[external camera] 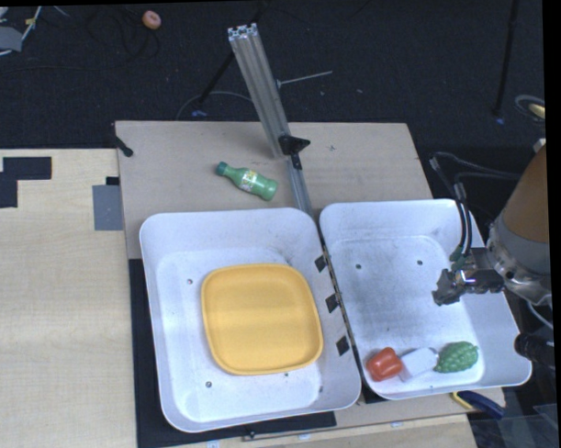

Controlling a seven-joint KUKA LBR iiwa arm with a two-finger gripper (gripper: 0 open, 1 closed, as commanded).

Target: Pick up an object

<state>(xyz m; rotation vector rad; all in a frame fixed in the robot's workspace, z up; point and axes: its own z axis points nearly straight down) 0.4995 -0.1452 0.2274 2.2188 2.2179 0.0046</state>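
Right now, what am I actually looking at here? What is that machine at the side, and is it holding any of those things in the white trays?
One camera looks down from above a bench. The grey robot arm reaches in from the picture's right, ending in a pincer that hangs over the right bin. I see nothing held in it. In that bin's near edge lie a red object, a small white object and a bumpy green object. The left bin holds a yellow plate. A green bottle lies on the bench behind the bins.
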